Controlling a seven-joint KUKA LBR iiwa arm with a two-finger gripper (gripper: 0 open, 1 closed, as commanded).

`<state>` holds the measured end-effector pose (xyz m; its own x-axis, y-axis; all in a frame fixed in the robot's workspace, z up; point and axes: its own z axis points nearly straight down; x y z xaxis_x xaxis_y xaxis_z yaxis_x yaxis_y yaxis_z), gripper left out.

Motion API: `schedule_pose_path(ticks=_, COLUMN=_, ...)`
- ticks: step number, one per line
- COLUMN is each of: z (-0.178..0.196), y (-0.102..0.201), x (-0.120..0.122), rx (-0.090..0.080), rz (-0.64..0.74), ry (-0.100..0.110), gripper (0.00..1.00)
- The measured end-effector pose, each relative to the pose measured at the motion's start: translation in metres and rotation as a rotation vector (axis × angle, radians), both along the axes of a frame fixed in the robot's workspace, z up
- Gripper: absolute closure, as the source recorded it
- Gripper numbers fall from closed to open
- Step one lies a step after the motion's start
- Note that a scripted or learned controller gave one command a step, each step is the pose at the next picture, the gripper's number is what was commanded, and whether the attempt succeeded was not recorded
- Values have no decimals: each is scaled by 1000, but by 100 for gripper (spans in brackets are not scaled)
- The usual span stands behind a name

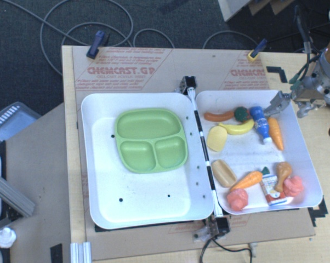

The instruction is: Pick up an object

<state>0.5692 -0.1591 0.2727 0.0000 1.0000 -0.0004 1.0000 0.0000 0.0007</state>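
I am viewing the right bin, crowded with toy food, beside the left bin carrying a green divided plate. The arm is reaching in low over the right bin's far corner. The gripper is hovering just right of the blue bottle, whose long axis is running near-to-far; I cannot tell the finger state.

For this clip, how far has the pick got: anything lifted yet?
Nothing looks lifted: the toy foods, such as the banana and blue bottle, lie in the right bin. In hand: the gripper sits at that bin's far right corner, near the bottle. Left: closing on an object and raising it.
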Motion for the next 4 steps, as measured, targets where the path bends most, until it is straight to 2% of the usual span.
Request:
schedule_pose_path(ticks=1, z=-109, y=-62, x=11, rx=0, rz=0, ry=2, gripper=0)
schedule_pose_path(ticks=2, z=-184, y=-53, x=23, rx=2, rz=0, ry=3, gripper=0)
schedule_pose_path(ticks=3, z=-174, y=-54, x=24, rx=0, rz=0, ry=1, gripper=100)
schedule_pose_path(ticks=4, z=-102, y=3, x=11, rx=0, rz=1, ry=-1, gripper=100)
